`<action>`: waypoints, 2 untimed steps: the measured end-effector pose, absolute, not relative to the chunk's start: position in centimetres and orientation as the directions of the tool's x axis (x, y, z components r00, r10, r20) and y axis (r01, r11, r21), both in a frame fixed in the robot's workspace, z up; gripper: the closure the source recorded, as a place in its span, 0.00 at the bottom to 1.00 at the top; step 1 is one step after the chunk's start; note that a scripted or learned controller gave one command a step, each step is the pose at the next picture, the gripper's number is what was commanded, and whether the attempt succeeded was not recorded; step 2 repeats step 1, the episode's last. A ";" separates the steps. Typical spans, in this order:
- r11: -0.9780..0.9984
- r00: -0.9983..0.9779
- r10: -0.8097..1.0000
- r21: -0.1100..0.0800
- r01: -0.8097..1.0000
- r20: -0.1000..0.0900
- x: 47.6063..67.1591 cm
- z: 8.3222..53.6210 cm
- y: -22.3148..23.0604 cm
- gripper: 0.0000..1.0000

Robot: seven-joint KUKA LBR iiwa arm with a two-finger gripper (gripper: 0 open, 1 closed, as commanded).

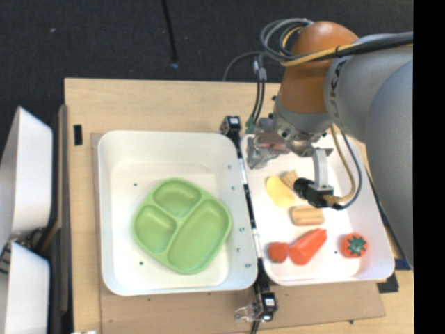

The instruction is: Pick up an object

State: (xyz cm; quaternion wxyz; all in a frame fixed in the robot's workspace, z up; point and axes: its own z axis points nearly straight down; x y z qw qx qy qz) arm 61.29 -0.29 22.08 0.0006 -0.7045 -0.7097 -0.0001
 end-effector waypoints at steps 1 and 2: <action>0.009 -0.009 1.000 0.003 1.000 0.002 61.7 23.6 5.1 1.00; 0.009 -0.009 1.000 0.003 1.000 0.002 61.7 23.6 5.1 1.00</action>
